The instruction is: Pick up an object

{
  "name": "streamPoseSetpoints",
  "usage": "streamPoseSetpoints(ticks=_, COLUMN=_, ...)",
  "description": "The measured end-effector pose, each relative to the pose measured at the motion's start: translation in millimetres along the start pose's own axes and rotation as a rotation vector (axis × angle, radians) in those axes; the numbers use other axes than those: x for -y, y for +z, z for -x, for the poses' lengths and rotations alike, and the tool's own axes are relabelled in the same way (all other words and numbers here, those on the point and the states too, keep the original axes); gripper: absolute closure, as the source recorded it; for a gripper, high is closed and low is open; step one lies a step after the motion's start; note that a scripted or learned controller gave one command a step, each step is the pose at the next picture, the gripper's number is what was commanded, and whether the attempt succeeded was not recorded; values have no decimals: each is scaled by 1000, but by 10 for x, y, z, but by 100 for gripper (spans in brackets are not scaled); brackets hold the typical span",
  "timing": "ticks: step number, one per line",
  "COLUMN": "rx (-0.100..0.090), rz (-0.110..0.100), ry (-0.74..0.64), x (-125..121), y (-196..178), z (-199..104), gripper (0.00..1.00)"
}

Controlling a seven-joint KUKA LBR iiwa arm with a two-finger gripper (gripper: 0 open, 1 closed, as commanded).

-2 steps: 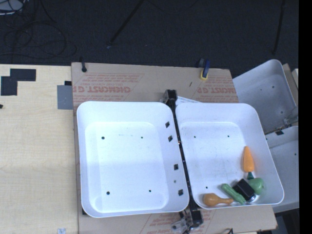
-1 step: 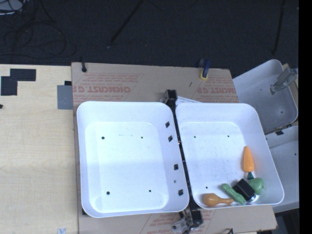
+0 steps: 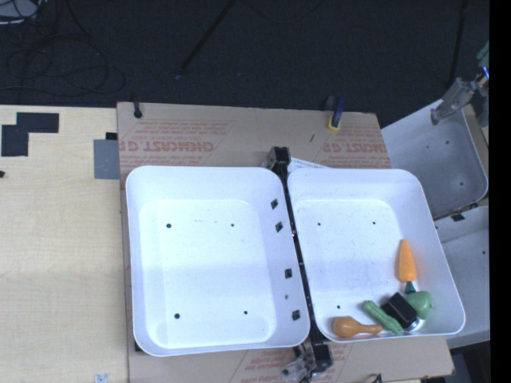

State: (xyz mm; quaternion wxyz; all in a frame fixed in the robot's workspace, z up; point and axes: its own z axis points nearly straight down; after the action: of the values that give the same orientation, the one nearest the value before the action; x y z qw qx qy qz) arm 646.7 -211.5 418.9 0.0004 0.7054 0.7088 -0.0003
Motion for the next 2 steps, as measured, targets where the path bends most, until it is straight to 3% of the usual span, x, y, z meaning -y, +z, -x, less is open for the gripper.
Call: streamPoseSetpoints(ticks=2, rx=-2, rz=4, ry=-1, x=613, y=-1021, z=-985, gripper=0)
